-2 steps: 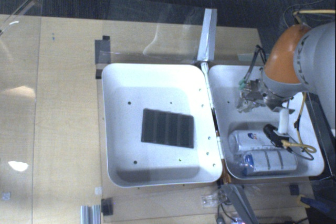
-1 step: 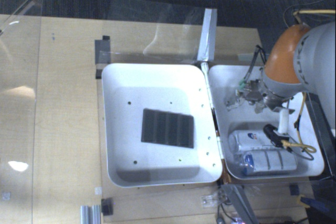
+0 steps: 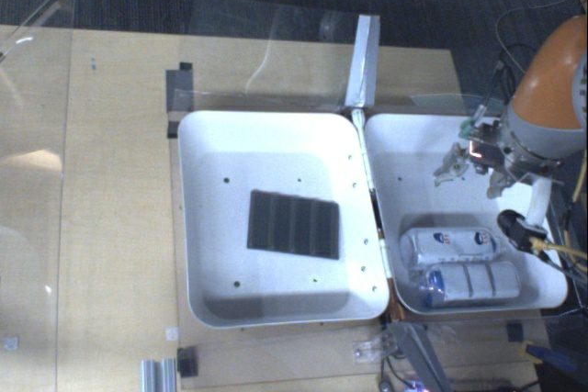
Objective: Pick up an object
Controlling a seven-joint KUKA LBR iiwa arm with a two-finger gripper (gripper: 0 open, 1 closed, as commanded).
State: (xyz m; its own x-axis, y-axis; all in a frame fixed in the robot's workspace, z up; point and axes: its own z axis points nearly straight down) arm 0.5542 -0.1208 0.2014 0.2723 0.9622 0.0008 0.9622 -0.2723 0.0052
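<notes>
I'm at the approach step, pre-grasp, as I read it. The arm point(image 3: 551, 87) comes in from the right and the jaws point(image 3: 469, 162) hang over the far part of the right bin point(image 3: 404, 151). They look spread, w/ one finger toward the left around the bin floor and the other nearer the wrist, and nothing sits between them, so no object is held.

Targets: two bottle-like items, both on the near side of the jaws, in the near part of the same bin. The white bottle point(image 3: 450, 245) lies on its side closer to the jaws; the clear bottle point(image 3: 470, 283) w/ a blue cap end lies just beyond it, against the near wall. The two look touching or nearly so; can't tell which. Both lie roughly crosswise to the bin's long side.

Count: 2 bins, 2 bottles, 1 dark ribbed pad point(image 3: 294, 223). The pad lies flat in the left bin point(image 3: 211, 197), well away to the left of the jaws, across the divider wall. It looks too flat to grab easily, so I'd skip it.

Next move, my call: bring the jaws toward the near side until centred over the white bottle, turn the wrist so the fingers straddle its short width, then descend and close. Risk: the neighbour bottle sits tight alongside, so a finger may land on it or push both toward the wall. The round body could also roll out if the close is off-centre.
</notes>
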